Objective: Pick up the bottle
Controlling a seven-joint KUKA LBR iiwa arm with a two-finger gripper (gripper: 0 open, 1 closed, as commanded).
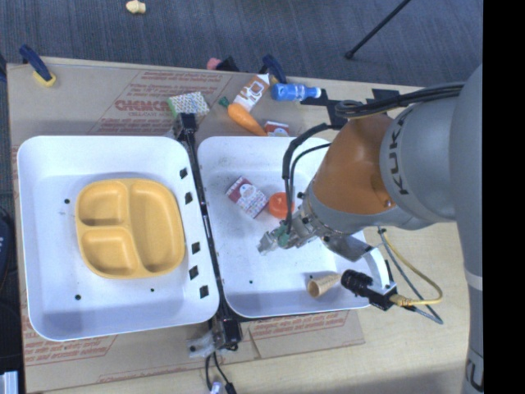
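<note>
Now the tool (275,240) hangs low in the right bin (246,298), beside a red-and-white packet (247,197); I cannot tell how it is set or whether it grips anything. Further back, the blue bottle (293,93) lies on the bench (123,89) outside the bin. Lift clear first, then reach past the rim and centre over its body.

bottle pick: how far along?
Done: arm is over the right bin, gripper low inside it near the red carton. In hand: nothing visibly held. Left: the blue bottle lies outside the bins on the cardboard, untouched, so the reach and grasp remain.
</note>
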